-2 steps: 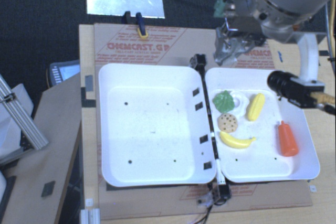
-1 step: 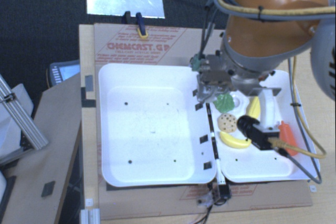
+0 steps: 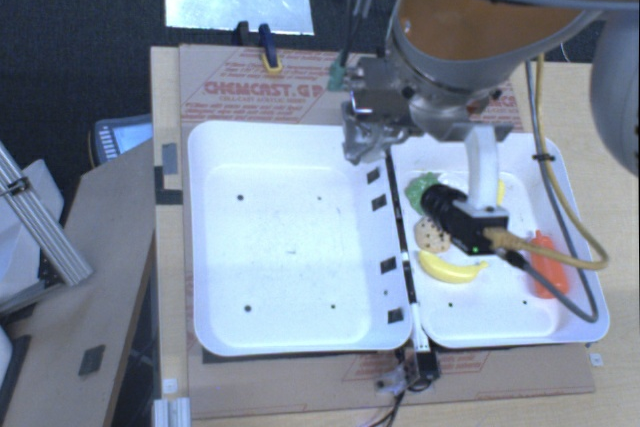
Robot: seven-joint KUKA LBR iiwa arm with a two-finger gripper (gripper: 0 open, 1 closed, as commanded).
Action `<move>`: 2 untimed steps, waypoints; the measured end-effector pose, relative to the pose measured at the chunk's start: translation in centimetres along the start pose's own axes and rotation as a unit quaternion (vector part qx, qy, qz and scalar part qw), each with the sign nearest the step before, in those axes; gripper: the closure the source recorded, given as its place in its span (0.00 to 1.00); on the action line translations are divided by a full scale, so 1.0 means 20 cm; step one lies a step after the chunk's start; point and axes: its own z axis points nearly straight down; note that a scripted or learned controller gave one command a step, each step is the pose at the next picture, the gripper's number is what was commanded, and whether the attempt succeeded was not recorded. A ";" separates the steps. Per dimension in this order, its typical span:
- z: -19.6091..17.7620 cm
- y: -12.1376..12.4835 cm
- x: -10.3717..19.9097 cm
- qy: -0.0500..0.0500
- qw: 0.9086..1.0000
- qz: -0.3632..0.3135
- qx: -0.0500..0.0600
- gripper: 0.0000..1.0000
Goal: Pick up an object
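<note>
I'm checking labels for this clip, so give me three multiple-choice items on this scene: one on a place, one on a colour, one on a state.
1. Where are the toy foods?
A. the right bin
B. the left bin
C. the bench outside the bins

2. What colour is the carrot-like toy at the right bin's far right?
A. blue
B. orange
C. white

3. How does the banana lie?
A. hanging from the gripper
B. standing on end
C. flat on the bin floor

Answers:
1. A: the banana, the orange toy and a green item all sit within the right bin.
2. B: its body is plainly orange.
3. C: it rests on the white floor, under the arm.
</note>
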 end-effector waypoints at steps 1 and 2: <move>-0.38 0.00 0.12 0.001 1.000 0.000 -0.002 1.00; -0.36 0.00 0.11 -0.001 1.000 0.001 0.002 0.00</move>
